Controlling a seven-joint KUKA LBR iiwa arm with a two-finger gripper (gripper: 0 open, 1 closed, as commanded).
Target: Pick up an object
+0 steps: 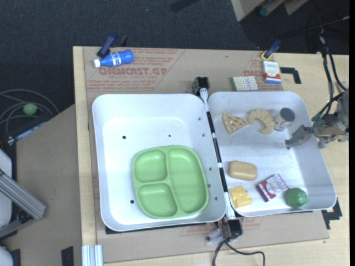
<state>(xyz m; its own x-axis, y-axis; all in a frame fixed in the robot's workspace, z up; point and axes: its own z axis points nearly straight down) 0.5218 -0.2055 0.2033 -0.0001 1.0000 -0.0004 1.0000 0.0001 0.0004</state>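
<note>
1. The left bin (pixel 111 148) holds 1 pale green plastic tray (pixel 169 180) with 3 rounded compartments, lying toward the near right corner.
2. The right bin (pixel 310 165) holds the small things: a tan wedge (pixel 235 122) and a curved croissant (pixel 263 119) at the far end, a grey disc (pixel 287 114) just beside the croissant.
3. Nearer lie a smooth tan loaf (pixel 243 170), a yellow cheese block (pixel 239 195), a red-and-white packet (pixel 271 187) and a shiny green ball (pixel 296 197).
4. The gripper (pixel 295 139) hangs over the right bin's right side, above bare floor, apart from every item; nothing sits between its fingers, though open or closed I cannot tell.
</note>
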